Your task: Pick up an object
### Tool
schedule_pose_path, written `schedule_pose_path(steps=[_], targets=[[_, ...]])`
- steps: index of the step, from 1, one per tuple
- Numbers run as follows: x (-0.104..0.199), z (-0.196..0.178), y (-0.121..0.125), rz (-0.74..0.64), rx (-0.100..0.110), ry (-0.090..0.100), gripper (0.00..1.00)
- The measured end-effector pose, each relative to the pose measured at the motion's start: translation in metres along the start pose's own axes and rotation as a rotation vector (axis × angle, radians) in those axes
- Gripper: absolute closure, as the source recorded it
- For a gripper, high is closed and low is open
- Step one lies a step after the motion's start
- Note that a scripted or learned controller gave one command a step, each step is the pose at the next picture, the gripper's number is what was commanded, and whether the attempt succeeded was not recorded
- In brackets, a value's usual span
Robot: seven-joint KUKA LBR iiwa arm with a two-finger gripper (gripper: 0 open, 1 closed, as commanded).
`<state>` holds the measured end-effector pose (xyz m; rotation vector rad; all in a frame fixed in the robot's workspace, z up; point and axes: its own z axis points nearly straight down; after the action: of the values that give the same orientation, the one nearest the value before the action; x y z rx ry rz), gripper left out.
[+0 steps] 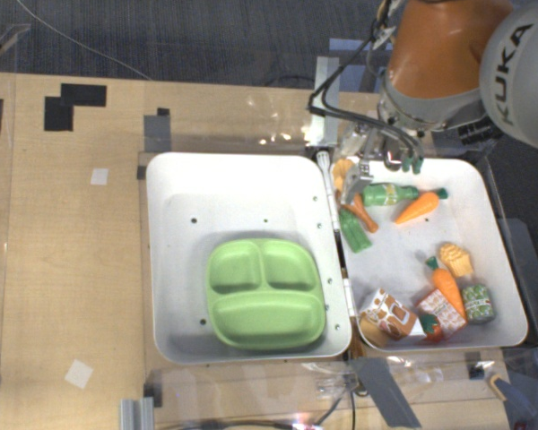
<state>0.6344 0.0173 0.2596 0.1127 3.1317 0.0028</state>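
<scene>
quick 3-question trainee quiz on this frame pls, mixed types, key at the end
1. True or false: the green divided plate lies in the left bin.
2. Which lies nearest the gripper? A) green bottle B) snack box C) plate
3. Fill in: the right bin holds loose toy food, including a carrot coloured ____.

Key: 1 true; 2 A; 3 orange.

Pale wooden bench [54, 267], dark carpet [188, 25]
</scene>
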Motion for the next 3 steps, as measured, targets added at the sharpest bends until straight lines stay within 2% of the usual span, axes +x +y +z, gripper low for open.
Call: schedule_pose_path(steps=[3], targets=[[-0.007,-0.04,0.002,-0.002,-0.005,-0.033,1.0]])
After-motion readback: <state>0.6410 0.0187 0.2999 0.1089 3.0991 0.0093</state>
